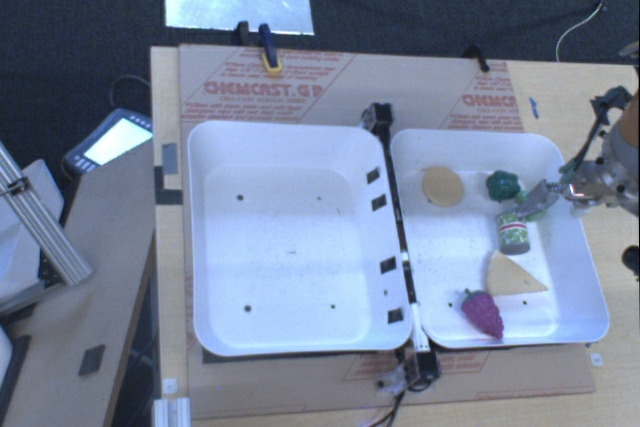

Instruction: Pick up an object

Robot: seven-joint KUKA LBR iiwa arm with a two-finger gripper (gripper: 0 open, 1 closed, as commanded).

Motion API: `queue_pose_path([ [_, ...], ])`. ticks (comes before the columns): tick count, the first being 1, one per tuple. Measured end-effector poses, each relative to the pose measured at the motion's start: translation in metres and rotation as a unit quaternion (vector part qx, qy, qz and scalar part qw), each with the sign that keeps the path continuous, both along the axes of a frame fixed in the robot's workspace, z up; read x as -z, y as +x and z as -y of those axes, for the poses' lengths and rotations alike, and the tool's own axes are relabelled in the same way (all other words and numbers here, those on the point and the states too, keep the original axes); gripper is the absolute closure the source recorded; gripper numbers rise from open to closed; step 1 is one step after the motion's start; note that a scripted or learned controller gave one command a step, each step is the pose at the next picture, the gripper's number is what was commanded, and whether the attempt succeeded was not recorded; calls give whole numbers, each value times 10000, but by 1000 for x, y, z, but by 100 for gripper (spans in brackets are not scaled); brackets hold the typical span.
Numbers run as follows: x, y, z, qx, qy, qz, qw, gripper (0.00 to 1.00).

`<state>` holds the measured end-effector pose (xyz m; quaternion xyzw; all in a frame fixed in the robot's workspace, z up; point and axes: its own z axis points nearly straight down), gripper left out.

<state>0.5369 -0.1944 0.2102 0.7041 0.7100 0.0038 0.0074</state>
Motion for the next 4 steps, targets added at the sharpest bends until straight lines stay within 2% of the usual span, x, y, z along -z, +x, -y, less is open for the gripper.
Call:
queue_pose_path([
  [1, -171, 89, 10, 0, -20, 42, 10000, 0],
  [2, -172, 85, 10, -4, 4, -38, 10000, 100],
  [3, -249, 111, -86, -22, 25, -25, 10000, 100],
  [4, -295, 133, -143, -12, 28, -33, 10000, 100],
])
